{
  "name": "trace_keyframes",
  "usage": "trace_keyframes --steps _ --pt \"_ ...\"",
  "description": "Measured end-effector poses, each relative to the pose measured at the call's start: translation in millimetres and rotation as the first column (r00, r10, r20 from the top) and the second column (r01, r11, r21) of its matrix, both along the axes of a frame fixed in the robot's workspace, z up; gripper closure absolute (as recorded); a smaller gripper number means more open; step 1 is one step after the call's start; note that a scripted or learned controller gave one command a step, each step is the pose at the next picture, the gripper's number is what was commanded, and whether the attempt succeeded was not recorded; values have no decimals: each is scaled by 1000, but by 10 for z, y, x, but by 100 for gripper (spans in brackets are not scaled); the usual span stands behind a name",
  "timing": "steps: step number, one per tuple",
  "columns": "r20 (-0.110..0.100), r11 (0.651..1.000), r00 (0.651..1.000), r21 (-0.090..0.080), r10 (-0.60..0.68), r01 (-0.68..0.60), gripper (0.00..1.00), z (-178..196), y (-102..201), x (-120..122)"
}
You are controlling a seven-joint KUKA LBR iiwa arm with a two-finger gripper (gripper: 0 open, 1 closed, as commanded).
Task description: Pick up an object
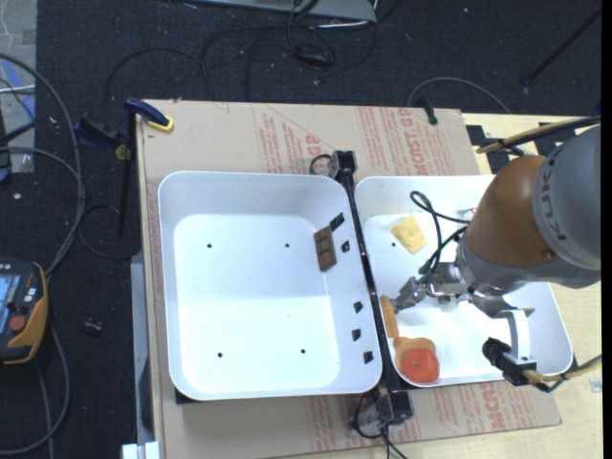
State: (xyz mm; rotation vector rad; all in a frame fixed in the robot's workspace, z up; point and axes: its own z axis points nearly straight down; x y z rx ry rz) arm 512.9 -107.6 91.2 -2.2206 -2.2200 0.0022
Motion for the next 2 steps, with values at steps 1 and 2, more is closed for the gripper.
trace_keyframes --steps 1,2 --pt "2 1000 1000 0 0 0 100 113 1 5" --pt "7 1000 1000 -1 0 0 100 678 -47 -64"
